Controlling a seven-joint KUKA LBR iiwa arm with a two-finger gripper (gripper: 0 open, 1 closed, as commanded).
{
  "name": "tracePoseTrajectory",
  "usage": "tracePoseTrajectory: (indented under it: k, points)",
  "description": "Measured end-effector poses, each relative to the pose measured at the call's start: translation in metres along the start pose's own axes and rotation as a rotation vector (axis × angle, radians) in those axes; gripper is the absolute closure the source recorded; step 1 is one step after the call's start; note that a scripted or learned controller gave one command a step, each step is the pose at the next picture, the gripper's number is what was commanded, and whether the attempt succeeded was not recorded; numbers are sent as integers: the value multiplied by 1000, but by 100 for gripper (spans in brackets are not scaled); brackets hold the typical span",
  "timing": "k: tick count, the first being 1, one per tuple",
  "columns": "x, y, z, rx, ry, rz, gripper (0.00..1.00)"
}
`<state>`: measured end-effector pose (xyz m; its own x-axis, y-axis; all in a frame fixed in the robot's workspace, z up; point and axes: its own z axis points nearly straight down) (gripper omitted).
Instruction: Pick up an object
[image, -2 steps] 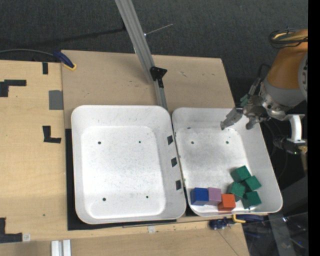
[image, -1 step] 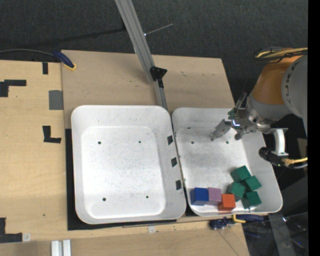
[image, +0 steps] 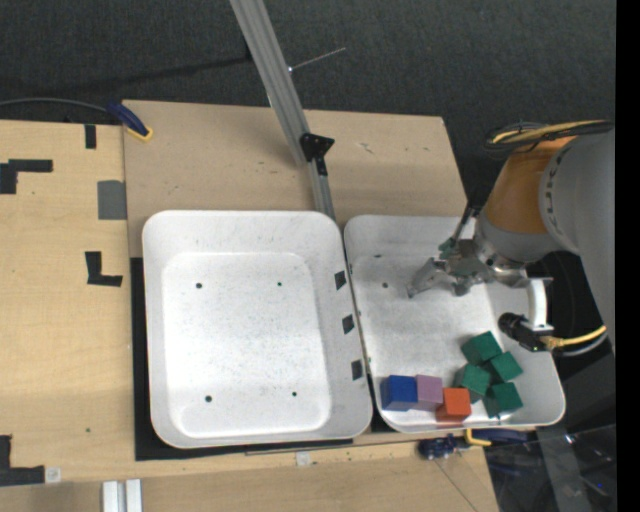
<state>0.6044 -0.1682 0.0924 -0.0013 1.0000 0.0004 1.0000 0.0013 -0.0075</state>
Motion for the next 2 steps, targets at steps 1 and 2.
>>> tracePoseTrajectory:
  k: [1,2]
  points:
    - [0,2,-14,-5,0,-1,100]
    - [9,-3,-63,-11,-1,-1,100]
